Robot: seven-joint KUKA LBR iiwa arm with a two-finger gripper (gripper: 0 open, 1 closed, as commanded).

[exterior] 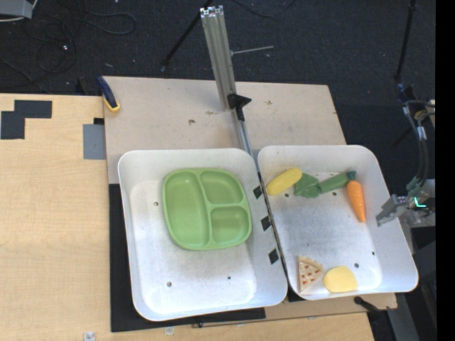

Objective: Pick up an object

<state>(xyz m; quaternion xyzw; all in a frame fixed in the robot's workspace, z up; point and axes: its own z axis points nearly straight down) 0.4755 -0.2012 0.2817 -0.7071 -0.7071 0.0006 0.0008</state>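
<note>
Two shallow white bins sat side by side on the bench: the left bin [142,290] and the right bin [387,275]. The left bin held one green divided plate [207,209]. The right bin held five items: one yellow corn cob [284,181], one green leafy piece [321,185], one orange carrot [356,200], one pizza slice [308,273] and one yellow rounded piece [340,280].

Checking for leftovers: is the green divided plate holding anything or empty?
Empty. The green divided plastic plate in the left white bin shows three bare compartments.
</note>
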